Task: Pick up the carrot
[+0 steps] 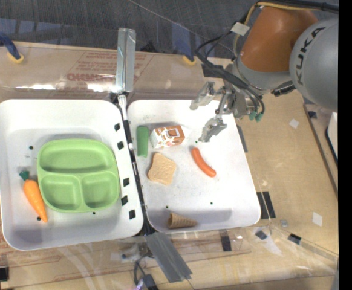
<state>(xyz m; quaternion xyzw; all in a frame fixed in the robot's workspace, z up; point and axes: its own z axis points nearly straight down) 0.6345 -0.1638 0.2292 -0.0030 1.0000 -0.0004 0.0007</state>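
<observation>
A pale wooden bench (297, 180) fills the view, with dark carpeted floor (55, 5) toward twelve o'clock.

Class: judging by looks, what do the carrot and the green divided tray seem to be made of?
Carrot: probably moulded plastic toy food, judging by its uniform orange and smooth surface. Green divided tray: likely plastic with a matte-to-satin finish, given its even colour and rounded moulded compartments.

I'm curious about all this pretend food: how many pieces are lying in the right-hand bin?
5: a green pickle by the left wall, a small carton beside it, a bread slice below, a sausage toward the right, and a cone near the front edge. None looks hidden.
</observation>
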